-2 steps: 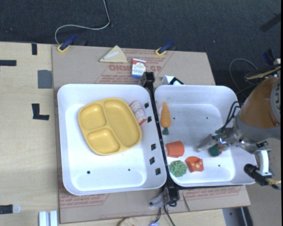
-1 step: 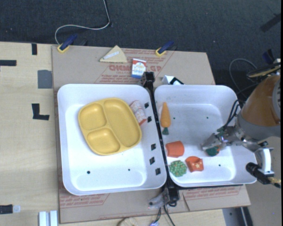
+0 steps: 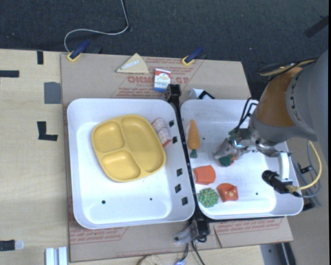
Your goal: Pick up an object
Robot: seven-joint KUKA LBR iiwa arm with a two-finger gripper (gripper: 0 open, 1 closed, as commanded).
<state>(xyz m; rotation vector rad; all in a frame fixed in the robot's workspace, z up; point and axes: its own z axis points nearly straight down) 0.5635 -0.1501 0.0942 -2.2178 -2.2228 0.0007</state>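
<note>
Task judged at the grasp stage, nothing lifted clear: the end effector sits low in the right bin, over a small dark green object resting on the bin floor, apparently touching it. Whether the end effector is spread or closed cannot be told. Lift remains to be done

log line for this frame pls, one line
arm: over right bin | hand: low, at small dark green item | grasp: unconfirmed | nearby: carrot, orange block | left bin: yellow tray
</note>
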